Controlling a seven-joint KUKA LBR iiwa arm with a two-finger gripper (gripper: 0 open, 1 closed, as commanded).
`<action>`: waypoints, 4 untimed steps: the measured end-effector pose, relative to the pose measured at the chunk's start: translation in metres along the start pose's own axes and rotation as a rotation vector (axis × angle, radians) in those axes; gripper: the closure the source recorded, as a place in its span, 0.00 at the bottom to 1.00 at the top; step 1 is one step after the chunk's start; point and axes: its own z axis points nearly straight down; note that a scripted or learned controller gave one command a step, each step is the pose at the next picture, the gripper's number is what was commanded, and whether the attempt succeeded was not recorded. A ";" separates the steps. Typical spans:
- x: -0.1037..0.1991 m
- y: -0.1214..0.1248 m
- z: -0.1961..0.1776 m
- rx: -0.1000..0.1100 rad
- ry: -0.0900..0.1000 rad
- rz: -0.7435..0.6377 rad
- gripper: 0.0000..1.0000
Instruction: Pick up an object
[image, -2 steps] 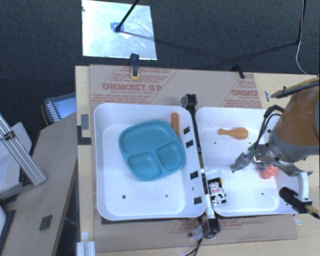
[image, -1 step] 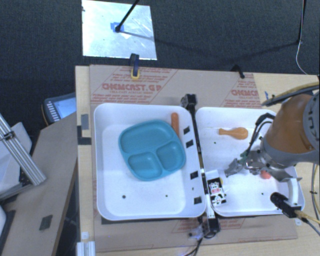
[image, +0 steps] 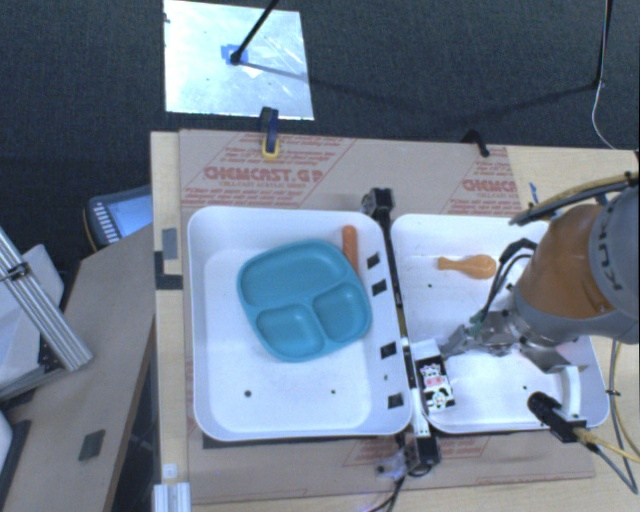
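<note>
An orange pear-shaped toy (image: 468, 265) lies near the far wall of the right bin (image: 470, 400), clear of the arm. In the left bin (image: 215, 400) a blue divided plate (image: 303, 298) sits tilted near the middle, and an orange stick (image: 350, 246) lies touching its far right edge, beside the wall between the bins. The arm (image: 570, 275) hangs over the right bin's right side, with the gripper (image: 478, 335) low near the bin floor; whether it is open or closed cannot be told, and nothing shows in its grasp.

blue tray (image: 304, 300): smooth plastic | bins (image: 220, 330): smooth white plastic | bench board (image: 330, 165): matt cardboard
</note>
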 end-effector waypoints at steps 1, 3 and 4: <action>0.000 0.001 -0.012 -0.003 0.001 -0.002 1.00; 0.003 0.010 -0.121 -0.003 -0.001 -0.005 1.00; 0.045 0.021 -0.127 0.001 0.002 -0.010 1.00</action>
